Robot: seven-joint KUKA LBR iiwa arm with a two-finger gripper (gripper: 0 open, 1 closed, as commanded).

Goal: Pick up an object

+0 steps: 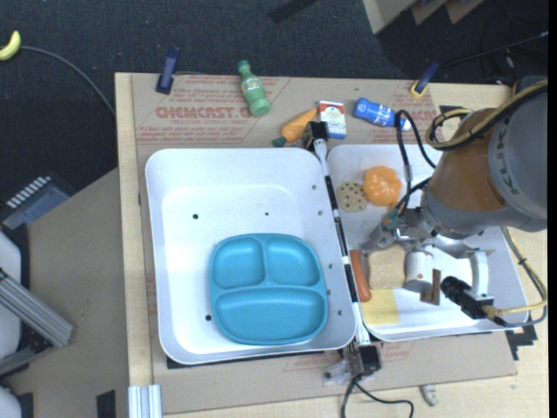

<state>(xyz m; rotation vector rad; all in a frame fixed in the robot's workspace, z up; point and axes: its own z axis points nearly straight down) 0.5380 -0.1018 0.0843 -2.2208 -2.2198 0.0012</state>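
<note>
The arm hangs low over the right bin, and I cannot tell whether its gripper is grasping anything. Just beside it lies the toast, probably light, stiff plastic, best pinched across its thin edges. The orange beyond looks round and likely to slip.

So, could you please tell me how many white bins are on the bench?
2: the left bin holds a blue plate; the right bin lies under the arm.

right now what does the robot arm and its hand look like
The arm is thick, rounded and grey, with a broad orange band above the wrist. Black cables loop along it. The hand is a compact metallic grey block with dark fittings.
</note>
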